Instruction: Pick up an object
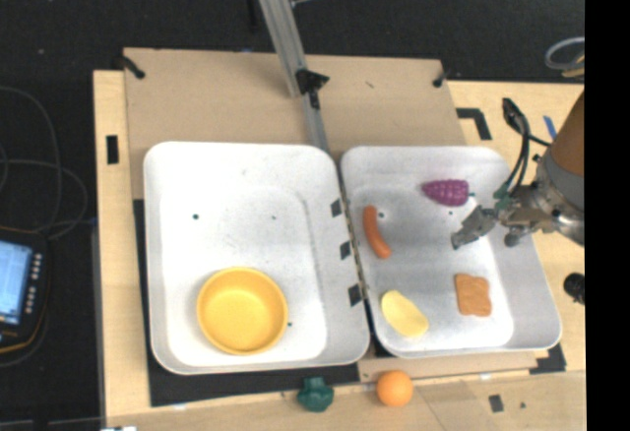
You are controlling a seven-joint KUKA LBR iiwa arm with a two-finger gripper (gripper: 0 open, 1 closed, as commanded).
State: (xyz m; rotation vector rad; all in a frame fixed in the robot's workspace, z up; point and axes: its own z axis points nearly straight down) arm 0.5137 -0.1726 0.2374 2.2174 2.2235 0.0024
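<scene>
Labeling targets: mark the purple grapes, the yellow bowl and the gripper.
purple grapes (445, 191), camera view, middle of the bunch
yellow bowl (242, 309), camera view, inside bottom
gripper (484, 229), camera view, between fingertips

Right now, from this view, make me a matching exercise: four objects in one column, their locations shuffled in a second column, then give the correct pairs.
Objects:
1. yellow bowl
2. purple grapes
3. orange ball
4. orange carrot

Places:
A. on the bench, in front of the bins
B. right bin, far side
C. left bin, near side
D. right bin, beside the wall between the bins

Pairs: 1-C, 2-B, 3-A, 4-D
</scene>
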